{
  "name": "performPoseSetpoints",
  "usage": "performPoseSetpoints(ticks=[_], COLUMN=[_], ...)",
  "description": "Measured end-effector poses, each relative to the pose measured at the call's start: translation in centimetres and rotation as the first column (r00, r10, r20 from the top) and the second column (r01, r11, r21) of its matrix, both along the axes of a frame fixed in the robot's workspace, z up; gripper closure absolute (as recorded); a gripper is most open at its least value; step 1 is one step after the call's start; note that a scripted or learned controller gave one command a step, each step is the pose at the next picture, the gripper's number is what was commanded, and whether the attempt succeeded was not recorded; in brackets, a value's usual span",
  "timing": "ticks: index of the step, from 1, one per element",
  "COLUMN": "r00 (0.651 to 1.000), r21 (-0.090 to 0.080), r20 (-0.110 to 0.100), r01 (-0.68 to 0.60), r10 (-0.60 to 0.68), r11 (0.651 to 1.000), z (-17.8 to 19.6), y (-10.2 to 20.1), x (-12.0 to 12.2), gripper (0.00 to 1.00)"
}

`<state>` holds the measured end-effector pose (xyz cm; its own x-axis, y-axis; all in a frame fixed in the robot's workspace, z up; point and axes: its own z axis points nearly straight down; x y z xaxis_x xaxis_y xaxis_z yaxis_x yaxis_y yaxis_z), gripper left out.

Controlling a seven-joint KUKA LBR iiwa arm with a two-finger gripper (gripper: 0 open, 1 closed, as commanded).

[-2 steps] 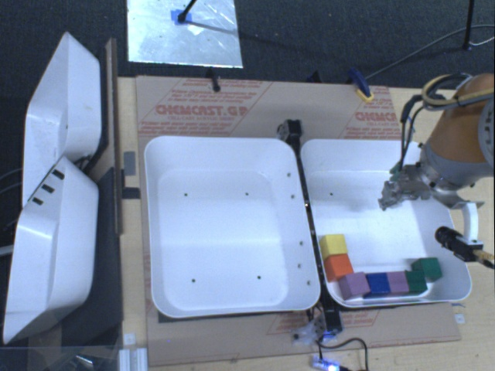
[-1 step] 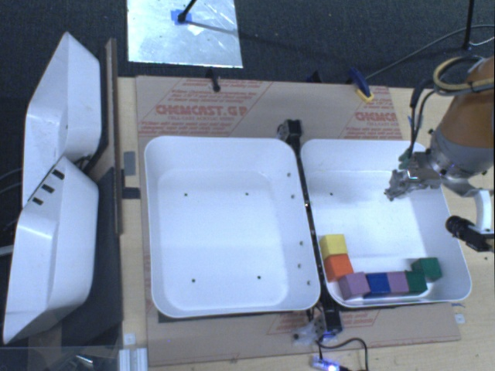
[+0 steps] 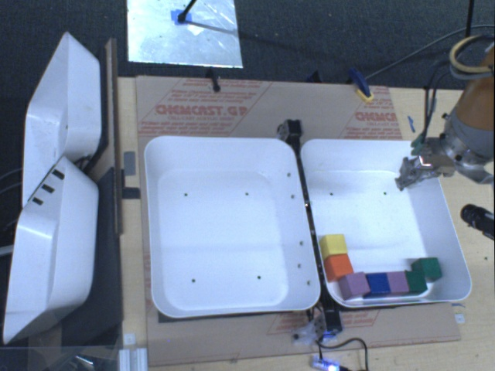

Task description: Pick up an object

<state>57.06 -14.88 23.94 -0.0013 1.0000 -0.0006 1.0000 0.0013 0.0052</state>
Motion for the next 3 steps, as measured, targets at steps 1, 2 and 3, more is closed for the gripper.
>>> performPoseSetpoints(ticks=[1, 2, 3], r00=[1.0, 1.0, 1.0], r21=[0.0, 0.002, 0.001], r20=[-0.001, -0.006, -0.006], r01=[0.0, -0.003, -0.002], r10=[0.0, 0.003, 0.002], r11=[1.0, 1.0, 1.0], z=[4.6, 2.6, 1.3], y=[0.0, 5.2, 9.4], x=[0.1, -0.9, -2.4], gripper=[1.0, 1.0, 1.0])
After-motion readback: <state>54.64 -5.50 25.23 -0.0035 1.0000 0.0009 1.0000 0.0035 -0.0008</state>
